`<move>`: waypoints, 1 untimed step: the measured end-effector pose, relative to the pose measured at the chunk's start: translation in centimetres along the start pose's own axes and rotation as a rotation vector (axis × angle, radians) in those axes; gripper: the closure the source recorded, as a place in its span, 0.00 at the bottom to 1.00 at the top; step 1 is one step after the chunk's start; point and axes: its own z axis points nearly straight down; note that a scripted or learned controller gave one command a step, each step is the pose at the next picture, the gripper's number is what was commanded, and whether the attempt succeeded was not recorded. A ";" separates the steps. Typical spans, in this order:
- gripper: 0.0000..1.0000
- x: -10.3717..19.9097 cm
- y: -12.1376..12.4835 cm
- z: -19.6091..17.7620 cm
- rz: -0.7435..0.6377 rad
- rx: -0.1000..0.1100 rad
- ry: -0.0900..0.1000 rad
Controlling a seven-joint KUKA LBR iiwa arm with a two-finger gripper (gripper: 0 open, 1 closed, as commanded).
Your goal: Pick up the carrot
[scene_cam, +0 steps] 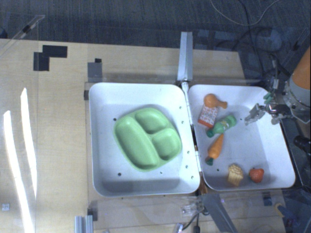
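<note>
Desk [58, 130] carries two white bins side by side. Left bin [104, 169] holds just a green tray [147, 138], three compartments, irrelevant to the pick. Right bin [277, 154] is where it all sits, and it's crowded. Arm [302, 79] comes in from the right edge; hand [257, 113] hovers over the bin's upper right, well apart from the target, holding nothing, and I cannot tell how wide it stands from this angle. Carrot [215, 147] lies near the left wall of the right bin, about mid-height, tilted, green stub end toward the lower left. Main risk, as I judge it: neighbours. Green bottle [222, 126] lies just above the carrot's top end, near enough to touch or nearly so, so a descent slightly high likely clips the bottle or grabs it instead. Red carton [208, 115] sits just beyond that, with a drumstick [214, 101] above it, so any shove upward probably chains into a pile-up. Second risk: the left wall is close, so a finger landing on that side may hit the rim and abort or skate. Third: carrot is tapered and round, so a grip across the thin end probably squirts it out; closing along its length misses. Bread piece [235, 174] and strawberry [256, 174] sit lower right, clear of the approach, low concern.
</note>
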 end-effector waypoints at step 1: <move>0.00 2.4 0.8 12.5 0.020 -0.006 -0.001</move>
